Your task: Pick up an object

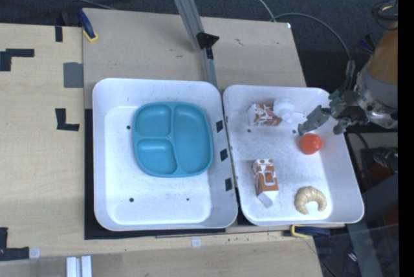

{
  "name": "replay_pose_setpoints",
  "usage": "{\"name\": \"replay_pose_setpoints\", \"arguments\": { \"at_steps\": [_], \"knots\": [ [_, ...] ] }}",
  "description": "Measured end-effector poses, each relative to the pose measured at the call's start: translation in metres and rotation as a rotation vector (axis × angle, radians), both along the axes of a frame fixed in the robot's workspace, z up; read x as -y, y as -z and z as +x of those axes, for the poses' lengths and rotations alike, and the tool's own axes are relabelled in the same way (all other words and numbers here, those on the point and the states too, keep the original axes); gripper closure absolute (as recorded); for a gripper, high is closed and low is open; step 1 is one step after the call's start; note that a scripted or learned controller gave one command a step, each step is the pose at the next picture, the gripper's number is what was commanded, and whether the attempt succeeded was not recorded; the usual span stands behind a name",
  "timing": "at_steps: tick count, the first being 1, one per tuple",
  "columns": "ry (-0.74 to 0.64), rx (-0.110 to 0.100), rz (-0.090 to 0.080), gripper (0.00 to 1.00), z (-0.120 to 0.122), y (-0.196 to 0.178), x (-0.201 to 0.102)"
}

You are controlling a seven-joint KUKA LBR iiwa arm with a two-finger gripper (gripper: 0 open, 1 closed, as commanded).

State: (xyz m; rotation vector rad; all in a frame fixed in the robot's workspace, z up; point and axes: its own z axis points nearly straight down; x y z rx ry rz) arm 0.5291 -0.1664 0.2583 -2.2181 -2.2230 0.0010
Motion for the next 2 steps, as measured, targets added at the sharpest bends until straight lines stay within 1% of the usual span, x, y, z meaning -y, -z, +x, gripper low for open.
{"name": "replay_pose_setpoints", "arguments": {
  "at_steps": [1,2],
  "knots": [
    [0.0,0.0,0.0,0.0,0.0,0.0,0.0],
    [0.001,-0.005,0.0,0.0,0.008,0.05,0.003]
  ]
}}
